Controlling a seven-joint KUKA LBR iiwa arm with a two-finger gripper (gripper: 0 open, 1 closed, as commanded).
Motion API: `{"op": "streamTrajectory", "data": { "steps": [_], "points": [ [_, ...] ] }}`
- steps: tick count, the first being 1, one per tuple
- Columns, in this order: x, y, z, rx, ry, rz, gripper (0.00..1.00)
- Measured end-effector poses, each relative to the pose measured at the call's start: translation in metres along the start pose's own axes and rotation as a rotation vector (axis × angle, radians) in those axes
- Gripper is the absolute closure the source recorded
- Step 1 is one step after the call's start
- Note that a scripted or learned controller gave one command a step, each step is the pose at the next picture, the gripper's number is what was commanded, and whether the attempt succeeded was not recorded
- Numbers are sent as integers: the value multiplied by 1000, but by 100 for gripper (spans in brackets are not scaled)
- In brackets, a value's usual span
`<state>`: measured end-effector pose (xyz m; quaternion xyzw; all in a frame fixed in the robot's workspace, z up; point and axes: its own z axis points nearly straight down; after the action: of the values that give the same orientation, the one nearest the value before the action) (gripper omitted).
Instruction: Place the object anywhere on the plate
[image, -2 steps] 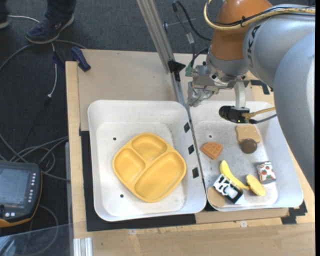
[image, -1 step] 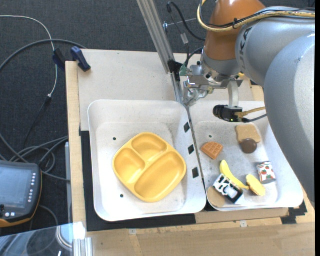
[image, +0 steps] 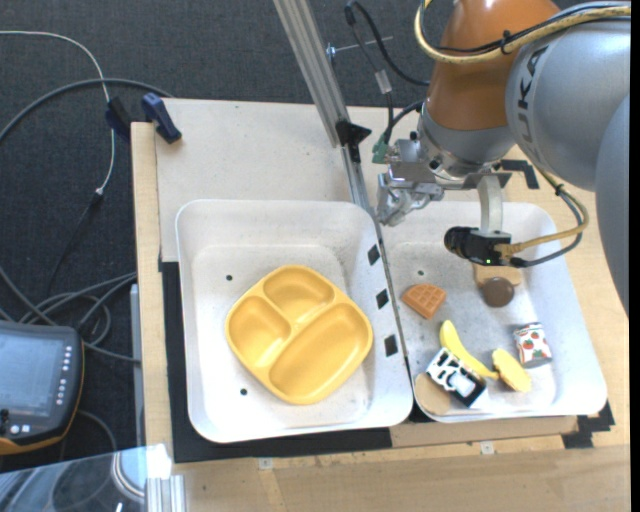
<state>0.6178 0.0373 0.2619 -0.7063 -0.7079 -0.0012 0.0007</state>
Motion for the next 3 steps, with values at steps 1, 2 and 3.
{"op": "streamTrajectory", "data": {
  "steps": [1,2,3],
  "points": [
    [0,1,-7,1,-1,0,100],
    [0,2,-18,0,0,-1,100],
    [0,2,-28,-2,1,-2,100]
  ]
}}
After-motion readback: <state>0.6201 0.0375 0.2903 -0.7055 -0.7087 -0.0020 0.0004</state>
